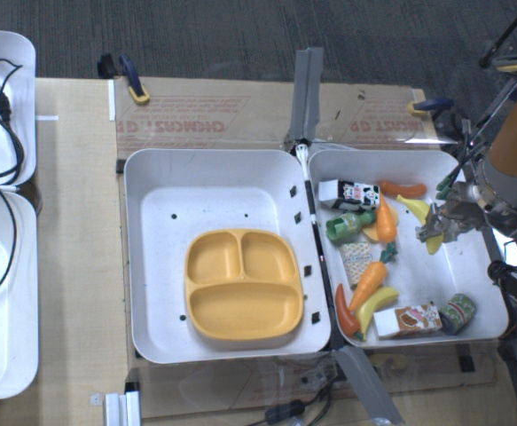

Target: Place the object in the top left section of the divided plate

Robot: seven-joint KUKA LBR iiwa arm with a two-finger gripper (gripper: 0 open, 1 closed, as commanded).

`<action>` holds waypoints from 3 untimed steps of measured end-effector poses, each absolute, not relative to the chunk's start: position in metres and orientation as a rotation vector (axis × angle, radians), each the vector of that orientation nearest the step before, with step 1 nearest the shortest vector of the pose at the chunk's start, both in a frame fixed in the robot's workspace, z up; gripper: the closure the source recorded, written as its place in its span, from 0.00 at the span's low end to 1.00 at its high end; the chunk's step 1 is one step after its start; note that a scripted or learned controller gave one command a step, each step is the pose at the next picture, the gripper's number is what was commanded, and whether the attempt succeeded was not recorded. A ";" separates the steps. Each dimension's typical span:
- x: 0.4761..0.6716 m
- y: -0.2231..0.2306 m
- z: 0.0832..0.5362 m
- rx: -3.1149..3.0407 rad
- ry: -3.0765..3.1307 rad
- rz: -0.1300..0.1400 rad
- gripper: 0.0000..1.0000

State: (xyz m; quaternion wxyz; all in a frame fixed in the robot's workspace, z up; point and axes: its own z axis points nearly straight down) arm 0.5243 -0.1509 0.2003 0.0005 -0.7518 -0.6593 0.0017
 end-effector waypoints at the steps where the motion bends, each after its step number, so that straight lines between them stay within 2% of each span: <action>1: 0.477 -0.067 0.191 -2.335 -2.098 0.005 1.00; 2: 0.518 -0.007 0.190 -2.191 -2.250 0.005 1.00; 3: 0.512 0.079 0.190 -2.203 -2.238 0.006 1.00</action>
